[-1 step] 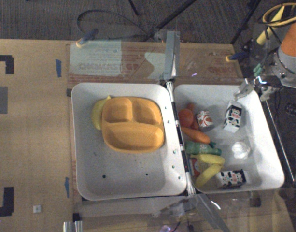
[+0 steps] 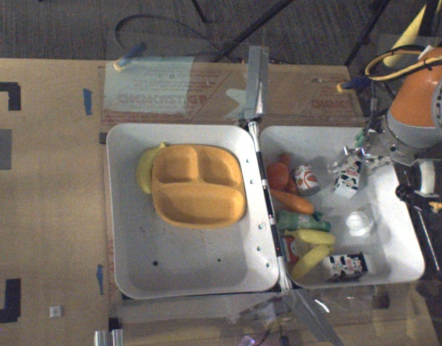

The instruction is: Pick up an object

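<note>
The grey arm (image 2: 412,125) reaches in over the far right part of the right bin (image 2: 394,193), and its claw (image 2: 360,154) hangs above the far side of this bin. The claw looks small and blurred, so I cannot tell if it is apart or together, and nothing can be seen clamped in it.

A small white and black carton (image 2: 347,179) stands just beside the claw, on its near side. I cannot tell if they touch. A little white and orange can (image 2: 304,179) is near the claw, toward the left bin (image 2: 127,251). Beyond the can from the claw lie a red piece (image 2: 278,174) and a carrot (image 2: 293,202).

Further from the claw, toward the near edge of the bin, there is a clear cup (image 2: 358,223), a green item (image 2: 295,221), two yellow pieces like bananas (image 2: 312,249) and a second carton (image 2: 346,265) lying flat.

Well apart from the claw, in the left bin, an orange divided tray (image 2: 197,184) rests partly over a yellow thing (image 2: 143,170). Both bins sit on the brown counter (image 2: 47,215).
</note>
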`<action>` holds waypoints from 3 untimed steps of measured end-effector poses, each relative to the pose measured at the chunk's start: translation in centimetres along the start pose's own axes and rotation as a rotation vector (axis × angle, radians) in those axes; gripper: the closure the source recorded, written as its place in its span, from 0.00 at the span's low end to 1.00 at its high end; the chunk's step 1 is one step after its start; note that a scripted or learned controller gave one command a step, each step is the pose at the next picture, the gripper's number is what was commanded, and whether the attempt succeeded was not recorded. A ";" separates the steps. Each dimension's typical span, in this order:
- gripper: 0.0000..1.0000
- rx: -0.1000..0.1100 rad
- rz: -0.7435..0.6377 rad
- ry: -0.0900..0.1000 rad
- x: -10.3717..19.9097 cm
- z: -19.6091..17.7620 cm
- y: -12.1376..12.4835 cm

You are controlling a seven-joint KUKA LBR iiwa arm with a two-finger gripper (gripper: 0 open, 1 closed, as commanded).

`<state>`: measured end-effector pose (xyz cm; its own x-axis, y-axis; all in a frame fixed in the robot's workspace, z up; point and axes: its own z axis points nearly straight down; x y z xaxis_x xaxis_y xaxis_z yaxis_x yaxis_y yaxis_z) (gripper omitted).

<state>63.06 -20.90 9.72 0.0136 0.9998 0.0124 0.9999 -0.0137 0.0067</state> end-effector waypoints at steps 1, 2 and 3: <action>0.00 0.007 -0.133 -0.013 0.1 -1.1 1.3; 1.00 0.007 -0.136 -0.014 0.2 -1.8 1.4; 1.00 0.008 -0.022 -0.014 5.5 -19.8 -0.6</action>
